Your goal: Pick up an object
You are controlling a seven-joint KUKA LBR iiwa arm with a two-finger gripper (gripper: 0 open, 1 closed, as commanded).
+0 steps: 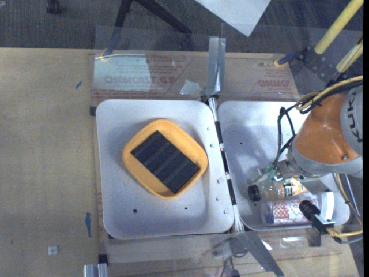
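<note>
Camera view. Two white bins sit side by side on the table. The left bin holds a yellow tray with a dark ribbed insert, lying near the bin's centre. In the right bin, the arm reaches down toward the near right corner. There a clear bottle with a black cap lies on its side, touching a red-and-white checked packet just nearer the camera. The hand sits just above the bottle; its opening cannot be told.
</note>
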